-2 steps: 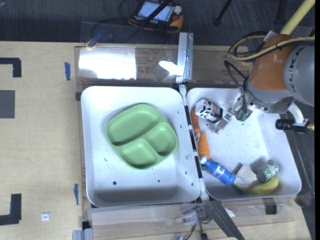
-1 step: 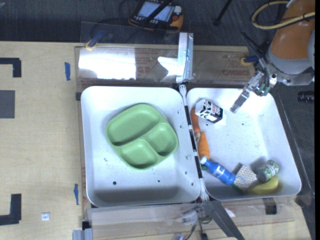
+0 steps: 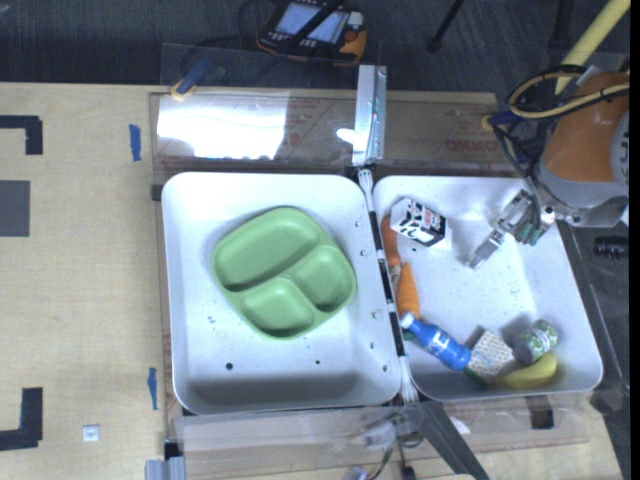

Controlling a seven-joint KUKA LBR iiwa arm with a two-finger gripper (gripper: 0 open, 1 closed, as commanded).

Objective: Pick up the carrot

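Observation:
The carrot (image 3: pixel 406 286) is orange and lies lengthwise against the left wall of the right bin (image 3: pixel 575 278), its lower end near a blue bottle (image 3: pixel 437 341). My gripper (image 3: pixel 497 233) hangs over the upper right part of that bin, well to the right of the carrot and above it in the view. It is open, with nothing between its fingers. A black-and-white small carton (image 3: pixel 420 223) sits between the gripper and the carrot's upper end.
The left bin (image 3: pixel 190 298) holds a green divided plate (image 3: pixel 285 270). At the front of the right bin lie a patterned packet (image 3: pixel 487 353), a grey-green can (image 3: pixel 536 339) and a yellow banana (image 3: pixel 530 373). The bin's middle floor is bare.

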